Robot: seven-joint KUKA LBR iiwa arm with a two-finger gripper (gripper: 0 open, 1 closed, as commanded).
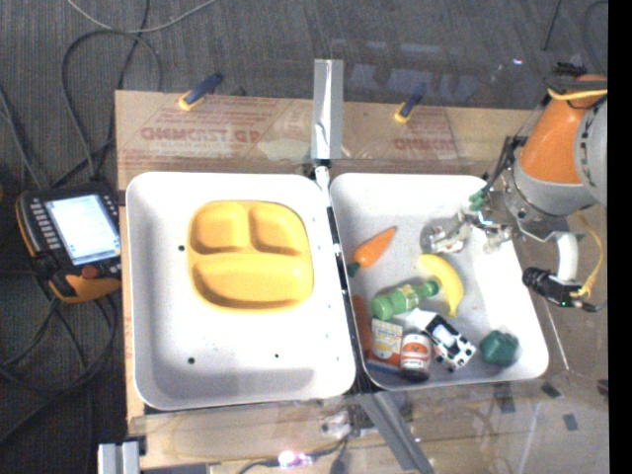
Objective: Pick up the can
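A yellow sectioned tray (251,254) lies in the left bin (158,363), with bare white floor around it. In the right bin (395,191), the can (416,354) stands near the front wall, between a small carton (386,341) and a black-and-white toy (452,344). A carrot (373,248), a green bottle (403,298) and a banana (444,279) lie further back. The hand (446,232) hovers at the right, over bare floor behind the banana, fingers apart, grasping nothing.

I'm looking down at a robotics lab: grey carpet floor (415,18) with loose black cables (99,28) in the upper left, a teach pendant (71,227) at the left edge, and a cardboard-topped bench (237,131) clamped along its top edge.
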